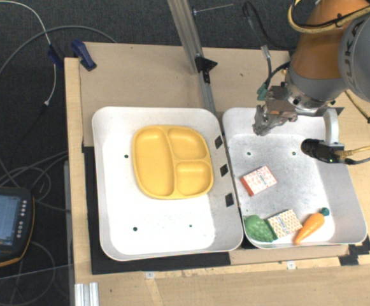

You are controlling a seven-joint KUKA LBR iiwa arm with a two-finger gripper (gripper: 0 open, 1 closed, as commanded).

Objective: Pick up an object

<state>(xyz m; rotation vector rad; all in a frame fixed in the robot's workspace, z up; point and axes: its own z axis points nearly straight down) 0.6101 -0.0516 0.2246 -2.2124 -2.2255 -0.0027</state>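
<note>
Camera view, overhead slant: the two-finger gripper (pixel 265 123) is seen over the far left corner of the shallow white right-hand bin (pixel 344 190); how far it is open cannot be told, and nothing is seen held. No pick is judged done; approach, grasp and lift are all left. Candidate objects lie well apart from it: a small red-and-white carton (pixel 259 180) mid-bin, long axis tilted up to the right; at the near edge a green toy vegetable (pixel 259 228), a patterned yellow block (pixel 284 223), and an orange toy carrot (pixel 309 227), leaf end pointing up-right. A yellow three-compartment plastic tray (pixel 172 161) is noted in the left-hand bin (pixel 111 171).
</note>
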